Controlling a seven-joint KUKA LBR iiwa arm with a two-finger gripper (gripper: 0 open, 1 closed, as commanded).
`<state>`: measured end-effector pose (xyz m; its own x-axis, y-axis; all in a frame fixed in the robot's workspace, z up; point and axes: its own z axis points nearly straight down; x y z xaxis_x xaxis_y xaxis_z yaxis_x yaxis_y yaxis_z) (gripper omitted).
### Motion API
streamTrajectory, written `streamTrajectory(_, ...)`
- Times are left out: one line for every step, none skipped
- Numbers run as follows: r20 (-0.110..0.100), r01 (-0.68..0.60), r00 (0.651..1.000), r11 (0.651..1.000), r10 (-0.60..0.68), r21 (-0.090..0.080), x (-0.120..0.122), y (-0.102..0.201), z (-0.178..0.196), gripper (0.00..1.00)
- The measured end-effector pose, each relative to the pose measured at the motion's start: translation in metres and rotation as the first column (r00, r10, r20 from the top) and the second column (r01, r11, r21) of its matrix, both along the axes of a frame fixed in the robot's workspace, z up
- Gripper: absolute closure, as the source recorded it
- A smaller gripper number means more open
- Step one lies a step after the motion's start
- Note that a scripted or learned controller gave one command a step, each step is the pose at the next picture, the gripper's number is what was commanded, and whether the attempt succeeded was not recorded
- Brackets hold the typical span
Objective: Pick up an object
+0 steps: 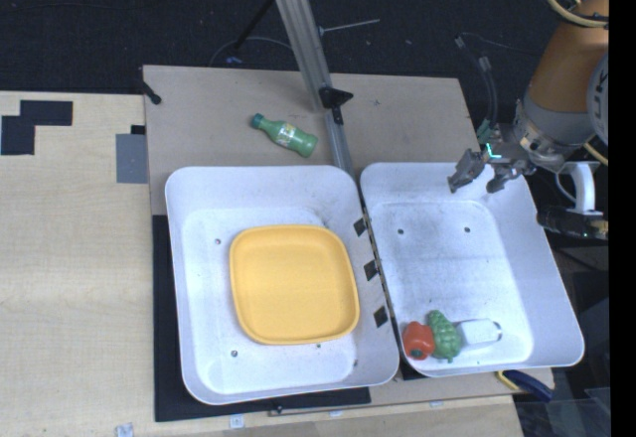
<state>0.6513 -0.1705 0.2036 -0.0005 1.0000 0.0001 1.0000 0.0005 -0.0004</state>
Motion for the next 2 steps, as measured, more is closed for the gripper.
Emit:
streamTrajectory(0.0,0.0,1.0,1.0,0.0,0.0,0.0,0.0,0.0,0.0)
streamTrajectory(-0.005,0.001,1.0,1.0,-0.001,0.001,-0.003,0.009,-0.057,0.0)
